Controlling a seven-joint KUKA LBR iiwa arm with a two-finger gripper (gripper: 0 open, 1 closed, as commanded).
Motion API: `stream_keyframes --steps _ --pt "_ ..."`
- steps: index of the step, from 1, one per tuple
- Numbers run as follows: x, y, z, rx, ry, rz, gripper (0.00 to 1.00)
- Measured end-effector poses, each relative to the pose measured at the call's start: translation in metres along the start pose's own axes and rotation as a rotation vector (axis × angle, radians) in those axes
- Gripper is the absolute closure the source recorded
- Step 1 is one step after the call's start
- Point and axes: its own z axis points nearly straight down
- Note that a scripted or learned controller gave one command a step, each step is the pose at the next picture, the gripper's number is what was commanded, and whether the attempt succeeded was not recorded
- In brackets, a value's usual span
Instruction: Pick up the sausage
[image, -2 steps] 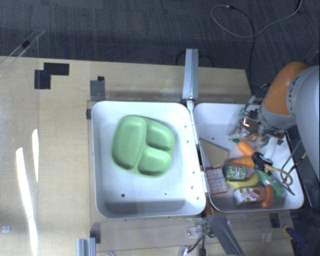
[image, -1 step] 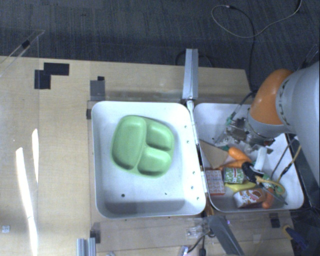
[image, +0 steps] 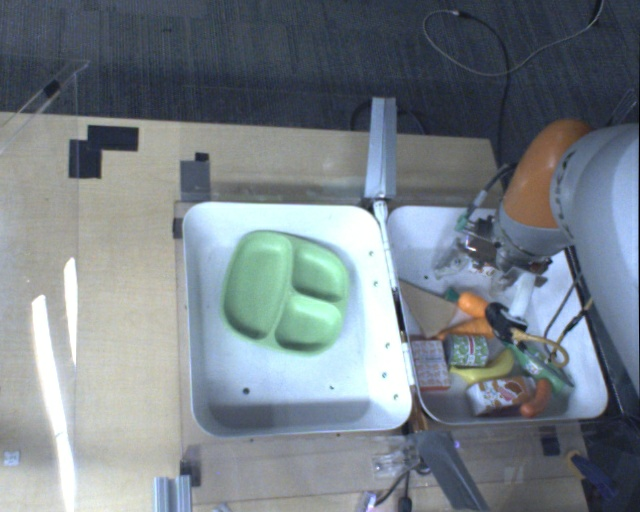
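The sausage (image: 538, 397) is a short reddish-brown piece lying in the front right corner of the right bin (image: 425, 235), beside a red and white carton (image: 497, 396). My gripper (image: 480, 256) hangs over the back of the same bin, below the orange wrist band (image: 540, 185). It is well behind the sausage and apart from it. Nothing shows in its grasp.
Around the sausage lie a banana (image: 487, 369), a green can (image: 467, 350), an orange carrot (image: 472, 301), a small red box (image: 431, 363) and some wire. The left bin (image: 205, 400) holds a green divided plate (image: 285, 290).
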Motion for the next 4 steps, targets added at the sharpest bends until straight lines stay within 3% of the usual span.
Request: stream_keyframes --steps 1,2,3,4 --pt "-0.005 -0.005 -0.043 0.002 0.0 -0.289 0.0" --pt "0.024 0.014 -0.015 0.025 -0.003 -0.458 0.0" --pt "-0.011 0.05 -0.01 0.0 0.0 -0.417 0.0" --pt "-0.001 -0.04 -0.002 -0.002 0.002 -0.44 0.0"
